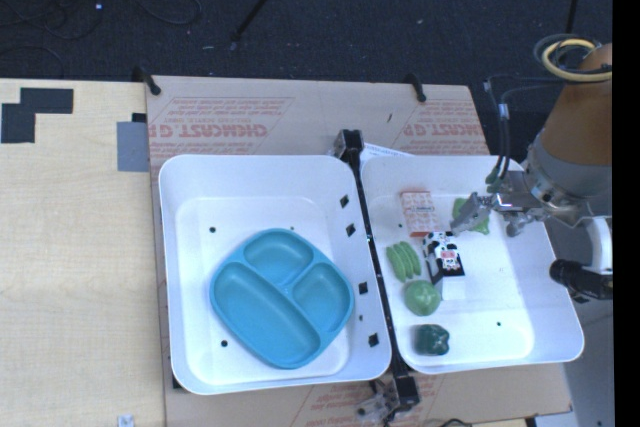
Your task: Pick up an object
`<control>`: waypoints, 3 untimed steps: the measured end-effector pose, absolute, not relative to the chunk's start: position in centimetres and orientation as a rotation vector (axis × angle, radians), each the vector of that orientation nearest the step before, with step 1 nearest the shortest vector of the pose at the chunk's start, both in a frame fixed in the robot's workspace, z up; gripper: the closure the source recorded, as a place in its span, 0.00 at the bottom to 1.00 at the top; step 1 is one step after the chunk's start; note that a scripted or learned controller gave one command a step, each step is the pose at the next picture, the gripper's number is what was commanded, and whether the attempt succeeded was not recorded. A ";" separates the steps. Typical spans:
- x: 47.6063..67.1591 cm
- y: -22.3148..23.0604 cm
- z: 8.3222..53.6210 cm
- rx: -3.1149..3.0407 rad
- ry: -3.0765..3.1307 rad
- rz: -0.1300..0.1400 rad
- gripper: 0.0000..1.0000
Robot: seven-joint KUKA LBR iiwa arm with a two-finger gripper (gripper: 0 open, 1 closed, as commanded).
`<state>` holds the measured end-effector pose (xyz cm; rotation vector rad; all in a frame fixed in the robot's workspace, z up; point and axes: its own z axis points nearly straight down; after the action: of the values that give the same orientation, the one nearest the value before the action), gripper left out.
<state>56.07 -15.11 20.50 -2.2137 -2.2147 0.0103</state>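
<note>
A small black-and-white box point(445, 256) lies in the right bin point(520, 335), just beside a green pod point(404, 261), below and left of the gripper point(478, 212), whose grip cannot be told.

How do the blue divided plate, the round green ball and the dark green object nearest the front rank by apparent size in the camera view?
1. Blue divided plate, by far largest.
2. Round green ball and dark green object look alike; unranked.

Arm point(585, 130) cut off at right edge
</note>
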 end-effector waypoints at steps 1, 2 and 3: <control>56.3 -14.6 14.2 -2.218 -2.216 0.005 0.00; 56.2 -14.5 8.9 -2.219 -2.216 0.005 0.00; 56.2 -14.7 10.1 -2.224 -2.210 0.004 1.00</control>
<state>56.25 -14.66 10.15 -2.2242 -2.2104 0.0042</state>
